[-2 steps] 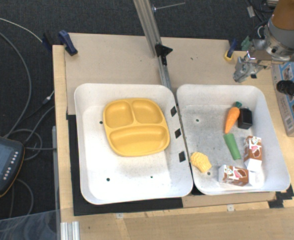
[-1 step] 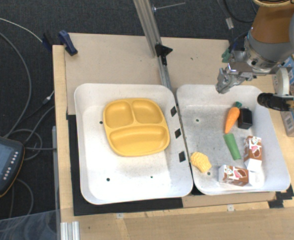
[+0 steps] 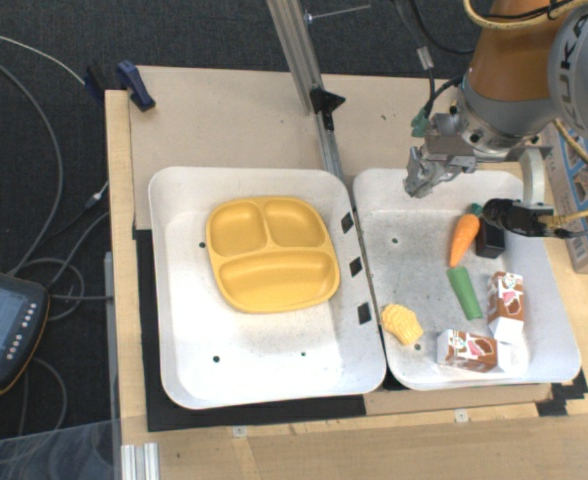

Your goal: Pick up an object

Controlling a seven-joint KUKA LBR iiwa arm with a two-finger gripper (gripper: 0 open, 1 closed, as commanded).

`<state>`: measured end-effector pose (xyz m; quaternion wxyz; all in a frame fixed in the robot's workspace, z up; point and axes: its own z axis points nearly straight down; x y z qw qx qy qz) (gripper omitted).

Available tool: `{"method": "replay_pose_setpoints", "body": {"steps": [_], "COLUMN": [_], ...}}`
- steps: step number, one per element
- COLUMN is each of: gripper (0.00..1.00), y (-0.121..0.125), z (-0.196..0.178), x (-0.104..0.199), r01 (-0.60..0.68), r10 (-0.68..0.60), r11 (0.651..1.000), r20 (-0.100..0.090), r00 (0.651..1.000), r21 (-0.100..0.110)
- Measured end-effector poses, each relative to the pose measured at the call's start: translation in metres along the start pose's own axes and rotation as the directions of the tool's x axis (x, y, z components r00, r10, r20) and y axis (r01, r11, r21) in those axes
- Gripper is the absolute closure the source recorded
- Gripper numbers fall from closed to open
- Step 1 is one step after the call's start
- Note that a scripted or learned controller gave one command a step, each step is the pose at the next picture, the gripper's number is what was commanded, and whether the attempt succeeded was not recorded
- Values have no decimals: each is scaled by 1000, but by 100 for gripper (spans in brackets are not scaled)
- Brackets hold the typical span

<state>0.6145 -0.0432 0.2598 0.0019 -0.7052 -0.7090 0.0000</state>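
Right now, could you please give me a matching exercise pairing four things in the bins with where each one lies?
Things: 1 yellow plate; 2 carrot; 3 corn cob; 4 green stick.
Places: A right bin, just below the carrot; B middle of left bin; C right bin, by its left wall; D right bin, far half.
Pairs: 1-B, 2-D, 3-C, 4-A.

Robotics lab, plywood bench (image 3: 224, 118), teach pendant (image 3: 4, 328), loose cables (image 3: 36, 68) on dark carpet (image 3: 194, 18)
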Motion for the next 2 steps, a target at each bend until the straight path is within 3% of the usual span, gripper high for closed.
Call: {"method": "replay_pose_setpoints", "body": {"steps": [2], "gripper": [100], "y": [-38], "z": [9], "x": [102], "r01": [2], "r10": [-2], "r11": [1000], "r20": [-1], "r00": [1000], "r21": [1]}}
